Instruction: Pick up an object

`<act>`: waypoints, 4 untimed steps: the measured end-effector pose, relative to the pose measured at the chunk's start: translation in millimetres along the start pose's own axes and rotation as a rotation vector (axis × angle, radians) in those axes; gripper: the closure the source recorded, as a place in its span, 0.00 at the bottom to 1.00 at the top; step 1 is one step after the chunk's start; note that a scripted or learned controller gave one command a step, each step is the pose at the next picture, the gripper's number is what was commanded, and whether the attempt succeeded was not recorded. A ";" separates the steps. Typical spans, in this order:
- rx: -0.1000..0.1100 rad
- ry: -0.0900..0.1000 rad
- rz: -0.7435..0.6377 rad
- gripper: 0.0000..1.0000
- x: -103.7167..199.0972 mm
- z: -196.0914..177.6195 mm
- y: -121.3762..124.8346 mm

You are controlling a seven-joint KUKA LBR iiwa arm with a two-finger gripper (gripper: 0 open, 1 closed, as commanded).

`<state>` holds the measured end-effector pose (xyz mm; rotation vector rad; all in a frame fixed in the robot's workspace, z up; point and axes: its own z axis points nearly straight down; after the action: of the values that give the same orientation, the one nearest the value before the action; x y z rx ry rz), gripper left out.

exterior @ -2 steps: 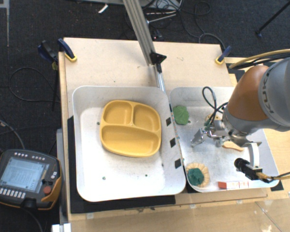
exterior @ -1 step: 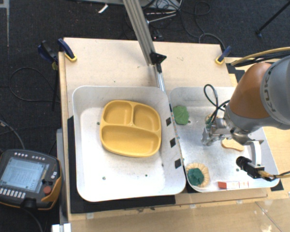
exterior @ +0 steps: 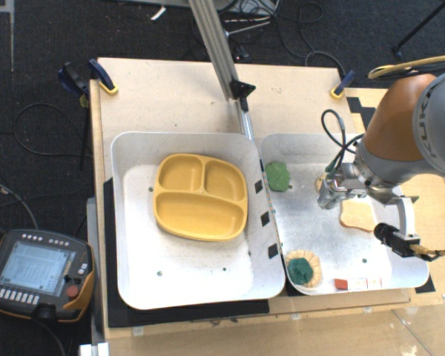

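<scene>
My gripper (exterior: 328,197) hangs low over the right bin (exterior: 322,237), near its middle. A tan toast-shaped slice (exterior: 357,215) lies just right of it, partly under the wrist. A green leafy lump (exterior: 277,176) rests to the gripper's left, near the bin's left wall. At the bin's front left corner sits a round tan piece with a dark green centre (exterior: 302,268). A small red and white flat item (exterior: 352,282) lies by the front edge. I see nothing held in the gripper.
The left bin (exterior: 133,221) holds a yellow divided plate (exterior: 202,196). A slanted metal pole (exterior: 215,35) reaches down to the seam between the bins. Clamps mark the bench's back corners. A teach pendant (exterior: 33,273) lies on the floor at the left.
</scene>
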<state>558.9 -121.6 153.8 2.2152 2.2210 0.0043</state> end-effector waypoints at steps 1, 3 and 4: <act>-0.001 0.000 0.001 1.00 -5.2 -58.1 -5.9; 0.004 0.003 -0.005 1.00 45.3 -100.2 -6.1; 0.005 0.003 -0.006 1.00 97.2 -105.9 -8.3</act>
<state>549.7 -24.3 259.5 2.2125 2.2319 0.0027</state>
